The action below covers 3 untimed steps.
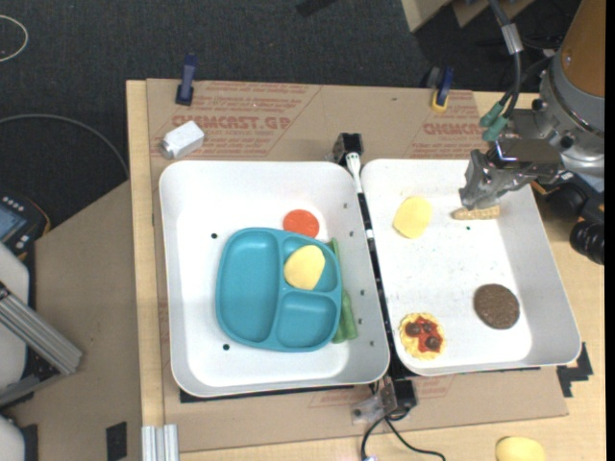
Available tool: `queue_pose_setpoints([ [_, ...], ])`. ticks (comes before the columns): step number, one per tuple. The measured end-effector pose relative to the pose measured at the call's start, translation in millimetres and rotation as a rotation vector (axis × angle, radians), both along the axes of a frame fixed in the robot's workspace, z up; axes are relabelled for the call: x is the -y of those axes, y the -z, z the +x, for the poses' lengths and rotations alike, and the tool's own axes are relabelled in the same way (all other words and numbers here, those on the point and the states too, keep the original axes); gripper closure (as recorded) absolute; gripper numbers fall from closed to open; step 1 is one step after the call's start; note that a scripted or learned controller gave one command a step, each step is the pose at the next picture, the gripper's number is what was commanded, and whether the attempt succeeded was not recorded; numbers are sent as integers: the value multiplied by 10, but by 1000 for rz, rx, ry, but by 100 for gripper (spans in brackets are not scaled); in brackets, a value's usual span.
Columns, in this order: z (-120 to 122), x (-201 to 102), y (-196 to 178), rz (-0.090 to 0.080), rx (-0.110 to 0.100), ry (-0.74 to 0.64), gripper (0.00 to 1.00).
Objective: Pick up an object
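My gripper (478, 196) hangs low over the far end of the right bin (538, 257), directly above a small tan stick (480, 213) that lies on the bin floor. Whether it touches the stick is not visible. Left of it lies a yellow lump (413, 217). Nearer the front of the same bin sit a brown round patty (497, 305) and a small pizza-like disc with red topping (422, 335).
The left bin (187, 257) holds a blue divided tray (252, 291) with a yellow lemon-like piece (306, 268) in it, an orange-red round piece (301, 223) behind it and a green strip (343, 315) along its right side. A small white block (183, 139) lies on the cardboard at far left.
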State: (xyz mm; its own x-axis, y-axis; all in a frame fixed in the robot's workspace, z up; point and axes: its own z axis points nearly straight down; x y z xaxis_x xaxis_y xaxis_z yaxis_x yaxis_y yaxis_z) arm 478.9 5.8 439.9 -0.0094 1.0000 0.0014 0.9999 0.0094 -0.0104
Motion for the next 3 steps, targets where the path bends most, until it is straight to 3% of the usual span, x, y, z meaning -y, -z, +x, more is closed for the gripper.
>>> queue_pose_setpoints([
  [1, 178, -726, -1009, 2, 24, 0, 100],
  [2, -1, -810, -255, -3, 3, 7, 100],
  [3, -19, -607, 1299, -5, -7, 13, 100],
])
